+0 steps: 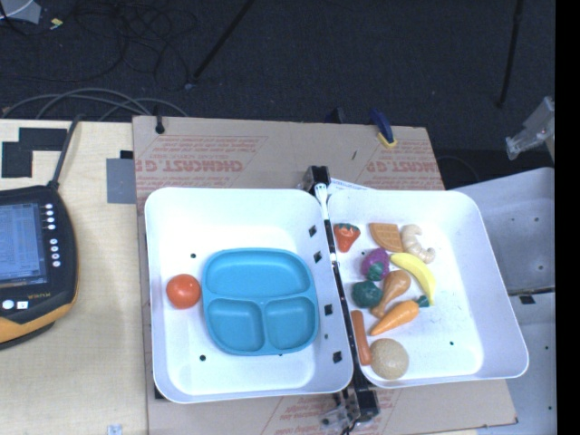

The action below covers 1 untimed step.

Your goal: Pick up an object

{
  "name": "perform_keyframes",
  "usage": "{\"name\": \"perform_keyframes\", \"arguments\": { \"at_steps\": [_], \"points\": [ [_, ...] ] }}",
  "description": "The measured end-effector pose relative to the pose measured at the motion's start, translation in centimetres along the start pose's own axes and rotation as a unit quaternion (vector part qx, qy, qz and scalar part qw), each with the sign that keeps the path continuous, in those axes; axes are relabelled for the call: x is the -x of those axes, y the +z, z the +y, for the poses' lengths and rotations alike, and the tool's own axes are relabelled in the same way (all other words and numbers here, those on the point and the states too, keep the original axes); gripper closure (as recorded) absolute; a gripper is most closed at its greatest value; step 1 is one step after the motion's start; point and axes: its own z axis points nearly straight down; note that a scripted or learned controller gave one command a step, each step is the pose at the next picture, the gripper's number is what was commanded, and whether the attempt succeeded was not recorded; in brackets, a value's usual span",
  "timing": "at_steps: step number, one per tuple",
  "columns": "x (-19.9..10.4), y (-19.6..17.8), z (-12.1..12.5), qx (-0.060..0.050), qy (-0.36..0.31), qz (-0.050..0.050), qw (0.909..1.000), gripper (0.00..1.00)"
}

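The right bin [471, 333] holds several toy foods clustered in its left half: a strawberry [345, 236], a tan waffle piece [387, 236], a pale mushroom [415, 240], a purple piece [375, 263], a banana [415, 275], a dark green piece [367, 293], a brown pear [394, 286], a carrot [396, 316], a sausage [361, 336] and a round tan potato [389, 357]. In the left bin [172, 225] lie a blue divided plate [259, 299] and, to its left, a red tomato [183, 290].
Both bins rest on a cardboard sheet [245, 152] on the bench. A control pendant with a screen [32, 256] lies at the far left. A grey metal plate [521, 234] sits right of the bins, with a grey bracket [533, 131] above it. Cables run across the dark floor behind.
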Motion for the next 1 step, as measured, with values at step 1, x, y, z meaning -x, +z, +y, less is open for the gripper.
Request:
{"name": "perform_keyframes", "arguments": {
  "at_steps": [1],
  "points": [
    [-0.28,-0.09,0.36,-0.008,-0.004,0.001,1.0000,1.00]
  ]
}}
